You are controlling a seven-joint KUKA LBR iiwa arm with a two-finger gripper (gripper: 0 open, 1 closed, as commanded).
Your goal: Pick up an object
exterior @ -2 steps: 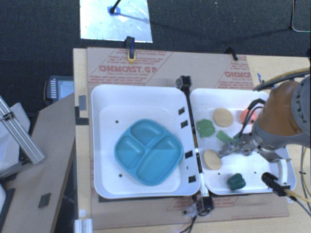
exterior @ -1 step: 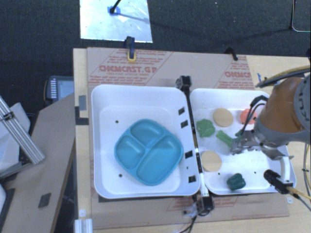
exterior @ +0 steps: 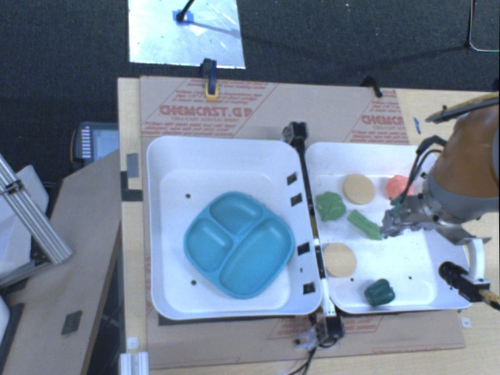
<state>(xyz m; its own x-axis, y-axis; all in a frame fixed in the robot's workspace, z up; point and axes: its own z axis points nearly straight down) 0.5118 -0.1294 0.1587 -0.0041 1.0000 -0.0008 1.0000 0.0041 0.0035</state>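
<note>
Gripper (exterior: pixel 388 223) is down in the right bin (exterior: pixel 414 291), low over the green strip's (exterior: pixel 363 223) right end. Open or closed, I cannot tell from here. Broccoli (exterior: pixel 330 206) just at the strip's ten o'clock, tan disc (exterior: pixel 359 188) at twelve, green pepper (exterior: pixel 380 291) at six. Blue tray (exterior: pixel 238 243) sits in the left bin (exterior: pixel 168 209).

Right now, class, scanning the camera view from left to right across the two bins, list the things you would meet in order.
Blue divided plate → green leafy piece → lower tan disc → upper tan disc → dark green pepper-like piece → reddish piece.
</note>
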